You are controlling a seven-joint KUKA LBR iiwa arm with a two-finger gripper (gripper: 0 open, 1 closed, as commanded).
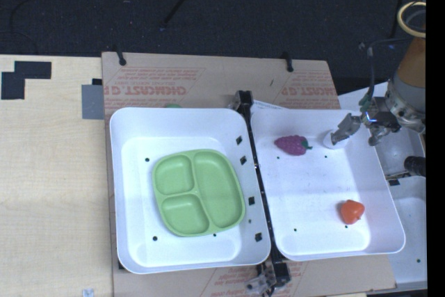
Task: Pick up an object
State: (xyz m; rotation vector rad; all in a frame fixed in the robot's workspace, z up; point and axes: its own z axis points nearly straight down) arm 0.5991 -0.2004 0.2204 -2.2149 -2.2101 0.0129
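Your gripper (pixel 363 127) is hovering over the far right corner of the right bin (pixel 389 233), fingers spread wide, gripping nothing. The purple grape bunch (pixel 292 145) is lying just to the left of that near finger, apart from it, outside the jaws. The orange-red pepper (pixel 352 211) is sitting nearer the front, well apart from the gripper. The green divided plate (pixel 198 193) is resting in the left bin (pixel 132 142).

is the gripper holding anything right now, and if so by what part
Nothing is held. The gripper sits open at the right bin's far right edge, with the purple toy and the orange-red toy both lying apart from it on the bin floor.
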